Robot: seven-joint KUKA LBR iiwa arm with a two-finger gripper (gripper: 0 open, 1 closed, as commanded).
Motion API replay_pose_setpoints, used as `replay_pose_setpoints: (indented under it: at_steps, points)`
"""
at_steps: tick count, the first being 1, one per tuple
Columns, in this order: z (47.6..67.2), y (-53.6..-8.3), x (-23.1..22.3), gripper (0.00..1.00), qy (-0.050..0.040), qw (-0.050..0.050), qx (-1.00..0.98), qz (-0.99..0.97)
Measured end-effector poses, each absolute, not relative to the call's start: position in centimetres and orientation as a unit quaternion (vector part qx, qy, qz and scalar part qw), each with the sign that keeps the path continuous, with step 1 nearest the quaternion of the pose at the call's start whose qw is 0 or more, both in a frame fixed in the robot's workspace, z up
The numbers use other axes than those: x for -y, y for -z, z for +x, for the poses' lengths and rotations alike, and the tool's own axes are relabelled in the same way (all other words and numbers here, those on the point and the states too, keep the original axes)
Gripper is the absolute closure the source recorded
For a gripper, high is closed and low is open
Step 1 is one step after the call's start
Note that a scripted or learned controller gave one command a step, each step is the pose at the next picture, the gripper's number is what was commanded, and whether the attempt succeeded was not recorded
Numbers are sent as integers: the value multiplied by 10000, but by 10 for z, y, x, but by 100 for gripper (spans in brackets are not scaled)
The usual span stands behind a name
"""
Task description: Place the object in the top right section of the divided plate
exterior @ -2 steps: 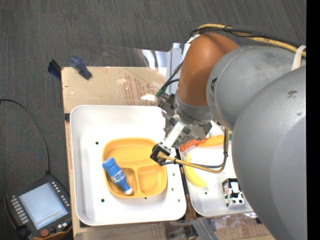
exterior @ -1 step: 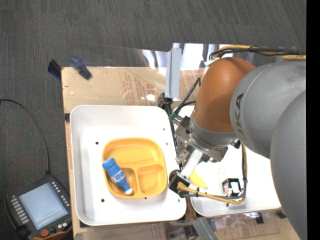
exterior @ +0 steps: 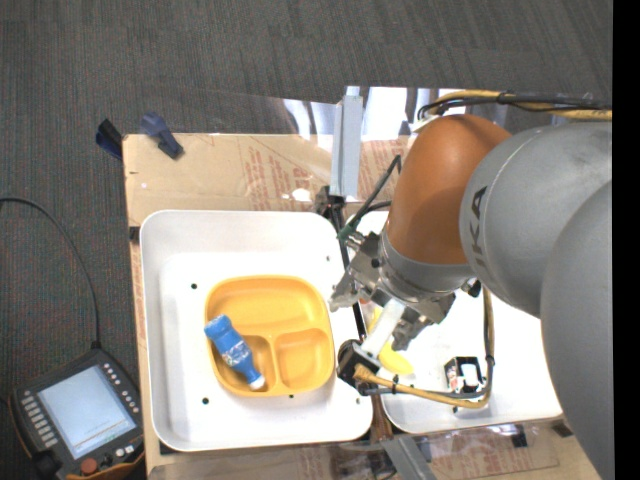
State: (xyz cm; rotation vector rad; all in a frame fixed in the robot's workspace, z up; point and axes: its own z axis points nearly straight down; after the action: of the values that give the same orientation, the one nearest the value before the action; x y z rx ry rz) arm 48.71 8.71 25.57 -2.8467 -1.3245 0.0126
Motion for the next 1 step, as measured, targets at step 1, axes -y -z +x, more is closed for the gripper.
replay_pose_setpoints:
  at_steps: [1]
  points:
    - [477, -347, -27, 0, -30, -1, 4047, -9144]
